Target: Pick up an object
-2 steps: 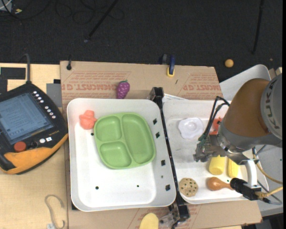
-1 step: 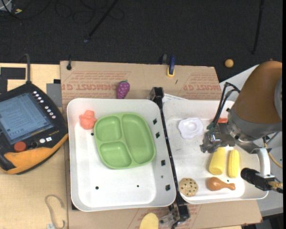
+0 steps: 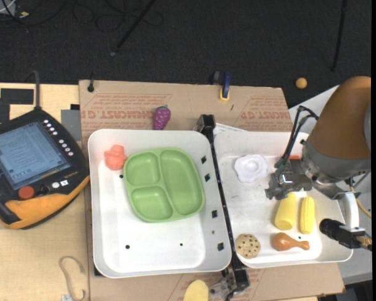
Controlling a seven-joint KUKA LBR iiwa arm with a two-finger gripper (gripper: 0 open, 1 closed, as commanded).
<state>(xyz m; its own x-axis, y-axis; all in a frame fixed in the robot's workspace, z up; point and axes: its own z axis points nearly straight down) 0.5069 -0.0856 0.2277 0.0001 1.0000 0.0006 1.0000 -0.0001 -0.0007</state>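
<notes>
My gripper (image 3: 283, 185) hangs over the right bin (image 3: 263, 257); I cannot tell how it is set. At its 5 o'clock, just beside it, lie a yellow block (image 3: 287, 211) and corn cob (image 3: 307, 214). The drumstick (image 3: 290, 242) and cookie (image 3: 247, 246) lie lower, a white cup (image 3: 249, 167) at 10 o'clock. The left bin (image 3: 147, 251) holds a green divided plate (image 3: 163, 185) and pink toy (image 3: 114, 157).

One fixed camera looks down at a slant from above the worktop (image 3: 44, 249), from moderate height. Both white bins sit in the lower middle of the frame, the left bin (image 3: 113, 243) and right bin (image 3: 263, 149), with dark floor (image 3: 175, 30) beyond. The arm (image 3: 341, 127) enters from the right.
</notes>
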